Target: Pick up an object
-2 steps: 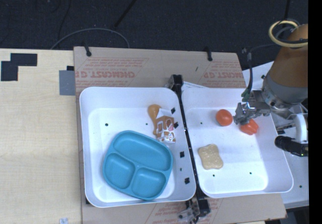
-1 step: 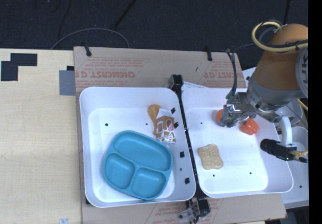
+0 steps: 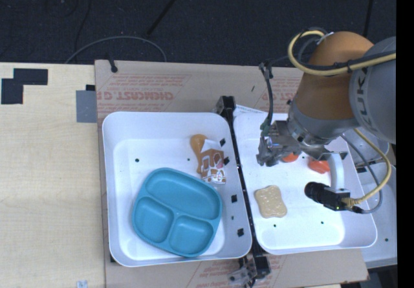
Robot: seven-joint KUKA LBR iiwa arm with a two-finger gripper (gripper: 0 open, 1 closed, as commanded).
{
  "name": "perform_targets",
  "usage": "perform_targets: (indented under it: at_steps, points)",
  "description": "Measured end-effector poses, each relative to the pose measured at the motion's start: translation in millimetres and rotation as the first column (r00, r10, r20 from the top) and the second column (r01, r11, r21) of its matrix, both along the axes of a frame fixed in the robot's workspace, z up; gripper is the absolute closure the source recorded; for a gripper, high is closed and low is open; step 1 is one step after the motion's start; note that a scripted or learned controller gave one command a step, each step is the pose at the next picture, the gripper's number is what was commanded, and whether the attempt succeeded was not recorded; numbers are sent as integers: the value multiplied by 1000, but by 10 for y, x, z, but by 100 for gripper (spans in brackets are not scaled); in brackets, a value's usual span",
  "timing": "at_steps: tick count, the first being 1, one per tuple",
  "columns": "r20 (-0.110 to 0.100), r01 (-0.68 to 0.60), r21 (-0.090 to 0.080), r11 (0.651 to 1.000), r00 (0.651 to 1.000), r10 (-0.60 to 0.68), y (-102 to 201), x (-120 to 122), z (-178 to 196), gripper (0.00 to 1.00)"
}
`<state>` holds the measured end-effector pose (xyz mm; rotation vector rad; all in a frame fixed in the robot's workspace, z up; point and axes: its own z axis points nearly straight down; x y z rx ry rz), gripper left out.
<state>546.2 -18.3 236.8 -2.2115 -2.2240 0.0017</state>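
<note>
1. Reaching into the right bin from the right, with the gripper low and close to the wall shared with the left bin. Cannot tell whether clenched or released, and nothing seen held.
2. Likeliest targets, all in the right bin:
   - a tan biscuit-shaped piece, lying flat on the near side of the gripper and apart from it
   - a small orange piece, just beside the gripper
   - a second orange piece, a little further right
3. Risk of closing on air: judged not centred over any of the three.
4. Risk of scraping or jamming against the shared wall, with so little room on that side.
5. Risk of slipping off the tan piece: flat and low, with little edge to pinch.
6. Risk of nudging the small orange piece away instead of catching it, since it is partly hidden by the wrist.
7. Little danger to the blue plate and the printed packet in the left bin, well apart from the gripper.
</note>
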Motion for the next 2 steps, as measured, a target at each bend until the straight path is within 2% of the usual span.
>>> perform_targets:
  at_steps: [2]
  points:
    - [-1,0,-1,1000,1000,0,1128,-160,35,100]
